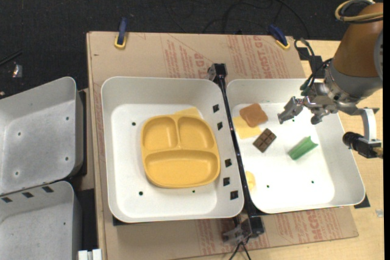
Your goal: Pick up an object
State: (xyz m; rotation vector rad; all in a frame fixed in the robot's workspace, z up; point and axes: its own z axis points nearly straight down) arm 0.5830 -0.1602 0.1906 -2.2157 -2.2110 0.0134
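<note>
We see the end effector (303, 109) poised above the right bin (341, 192), its fingers spread wide with nothing between them. At about five o'clock from it lies a green block (303, 148); at eight o'clock, a dark brown chocolate-like piece (264, 140); at nine o'clock, a tan toast-like slab (252, 114). In the left bin (122, 192) rests a yellow divided tray (180, 151).

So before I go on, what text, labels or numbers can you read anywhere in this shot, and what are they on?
Red print on the brown cardboard sheet under the white plastic bins: upside down and faded, too blurred to read.
More red print along the sheet's front edge: partly cut off, illegible.
No readable text on the yellow divided plastic tray.
</note>
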